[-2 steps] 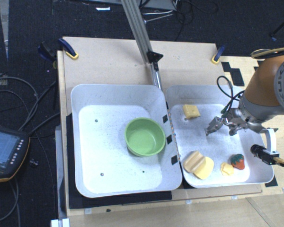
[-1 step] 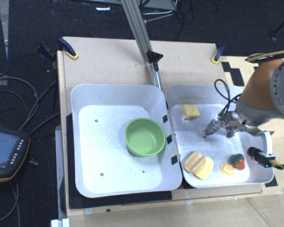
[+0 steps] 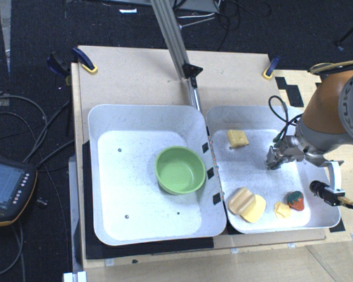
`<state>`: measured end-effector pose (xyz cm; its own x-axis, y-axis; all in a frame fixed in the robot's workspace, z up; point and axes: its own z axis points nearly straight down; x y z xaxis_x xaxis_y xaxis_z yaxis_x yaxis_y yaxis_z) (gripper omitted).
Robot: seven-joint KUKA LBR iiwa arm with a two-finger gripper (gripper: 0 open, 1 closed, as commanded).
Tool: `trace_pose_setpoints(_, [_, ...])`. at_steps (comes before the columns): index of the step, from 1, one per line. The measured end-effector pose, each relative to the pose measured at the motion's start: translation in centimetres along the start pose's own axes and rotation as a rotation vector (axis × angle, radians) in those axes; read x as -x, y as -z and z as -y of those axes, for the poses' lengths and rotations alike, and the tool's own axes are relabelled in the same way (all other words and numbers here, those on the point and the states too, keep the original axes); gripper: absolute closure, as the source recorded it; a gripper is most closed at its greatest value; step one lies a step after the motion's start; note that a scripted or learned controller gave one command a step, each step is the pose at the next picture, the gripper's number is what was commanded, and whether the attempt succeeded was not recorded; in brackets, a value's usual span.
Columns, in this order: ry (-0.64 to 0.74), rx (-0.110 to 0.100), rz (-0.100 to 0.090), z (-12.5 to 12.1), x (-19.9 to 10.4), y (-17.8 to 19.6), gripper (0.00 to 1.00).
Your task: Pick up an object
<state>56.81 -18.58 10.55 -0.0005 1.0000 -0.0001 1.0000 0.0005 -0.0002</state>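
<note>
Gripper (image 3: pixel 275 160) low over right bin (image 3: pixel 317 219), 3 o'clock of yellow block (image 3: pixel 237 138); jaw state unreadable.

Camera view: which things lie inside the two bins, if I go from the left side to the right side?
Green bowl in the left bin → yellow block in the right bin → gripper → red strawberry-like toy.
</note>
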Motion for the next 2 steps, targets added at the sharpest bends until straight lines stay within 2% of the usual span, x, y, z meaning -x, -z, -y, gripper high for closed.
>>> trace_pose_setpoints(2, [0.000, 0.005, 0.001, -1.6, 0.3, 9.9, 1.00])
